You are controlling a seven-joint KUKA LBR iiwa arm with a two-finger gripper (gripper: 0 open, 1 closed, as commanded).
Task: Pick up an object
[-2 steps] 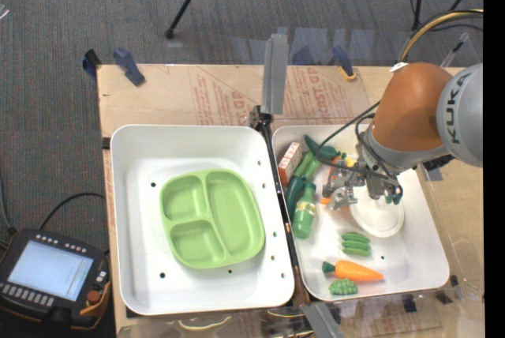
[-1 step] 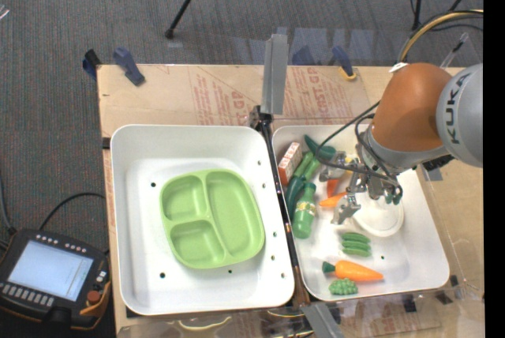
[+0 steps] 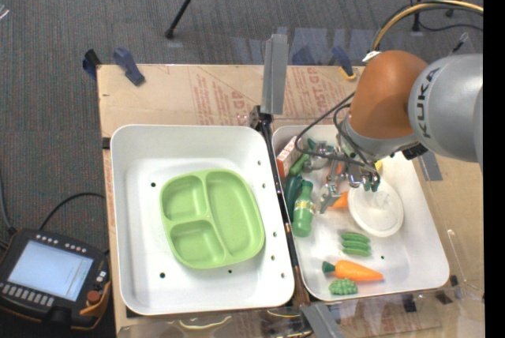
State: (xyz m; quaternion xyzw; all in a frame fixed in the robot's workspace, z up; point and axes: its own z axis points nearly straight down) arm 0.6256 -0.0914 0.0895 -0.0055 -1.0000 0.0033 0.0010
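A black teach pendant [image 3: 54, 275] with a pale screen lies at the lower left, on the grey carpet beside the counter [image 3: 189, 95], nearer the camera than anything else. On the counter stand two shallow white bins side by side. The left bin [image 3: 134, 147] holds a green divided plate [image 3: 211, 218] with three compartments, lying flat near its middle. The right bin [image 3: 418, 249] holds the loose things: a toy carrot [image 3: 359, 271] with a green top near the front wall, a small green bumpy piece [image 3: 342, 288] just in front of it, a green pea pod [image 3: 356, 242] just behind it, a white bowl [image 3: 377, 212] near the middle, a green bottle [image 3: 303, 215] lying along the left wall, and a red-and-white packet [image 3: 286, 151] in the far left corner. An orange piece [image 3: 340, 201] peeps out beside the bowl's left rim. The grey arm [image 3: 454, 103] with its orange band [image 3: 385, 95] reaches in from the right, and the end effector [image 3: 339, 186] hangs low over the right bin, between the green bottle and the white bowl, close above the orange piece. Cables and metal parts crowd the spot, so I cannot tell whether it is released or clenched, nor whether it touches anything.
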